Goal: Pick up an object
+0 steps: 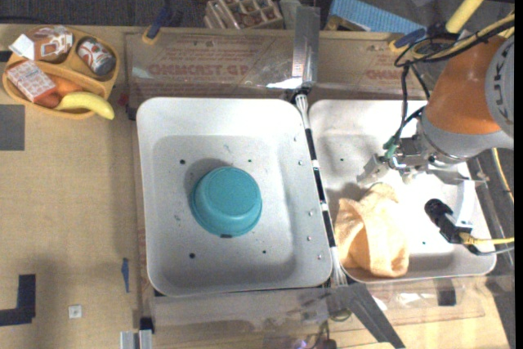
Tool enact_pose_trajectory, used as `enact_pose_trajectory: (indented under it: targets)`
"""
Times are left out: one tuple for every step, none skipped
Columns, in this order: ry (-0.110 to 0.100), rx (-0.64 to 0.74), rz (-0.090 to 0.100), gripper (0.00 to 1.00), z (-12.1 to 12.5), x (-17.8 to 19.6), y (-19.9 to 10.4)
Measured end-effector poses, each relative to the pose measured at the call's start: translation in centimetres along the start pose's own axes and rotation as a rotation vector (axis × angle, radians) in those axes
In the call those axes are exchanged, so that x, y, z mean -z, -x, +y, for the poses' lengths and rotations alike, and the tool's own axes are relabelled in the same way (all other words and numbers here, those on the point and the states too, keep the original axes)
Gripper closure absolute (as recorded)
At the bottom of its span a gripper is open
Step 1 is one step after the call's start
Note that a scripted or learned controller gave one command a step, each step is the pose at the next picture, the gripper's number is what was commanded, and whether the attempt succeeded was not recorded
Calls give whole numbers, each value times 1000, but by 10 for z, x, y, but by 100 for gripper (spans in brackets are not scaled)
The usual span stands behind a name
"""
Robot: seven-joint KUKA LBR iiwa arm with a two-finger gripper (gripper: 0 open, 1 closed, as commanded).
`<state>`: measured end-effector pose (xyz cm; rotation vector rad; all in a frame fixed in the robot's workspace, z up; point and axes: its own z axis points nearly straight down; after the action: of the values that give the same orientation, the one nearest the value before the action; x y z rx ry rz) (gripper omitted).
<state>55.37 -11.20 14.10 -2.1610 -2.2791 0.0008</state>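
Note:
A teal bowl (pixel 227 201) lies upside down in the middle of the left bin (pixel 163 127). A crumpled yellow-orange cloth (pixel 373 235) lies at the front left of the right bin (pixel 351 123). My gripper (pixel 381 171) hangs over the right bin, just above the cloth's upper tip. The cloth's top corner rises toward the gripper, and whether they touch is unclear.
A thin divider (pixel 315 176) separates the two bins. A yellow tray (pixel 16 86) with a banana and toy food sits at the bench's back left. Cardboard panels line the back behind the bins. The arm's orange band fills the right side above the right bin.

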Motion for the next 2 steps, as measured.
enact_pose_trajectory:
  targets:
    - [9,40,0,0,-4,-53,14]
    - [14,34,-1,100,-3,-42,16]
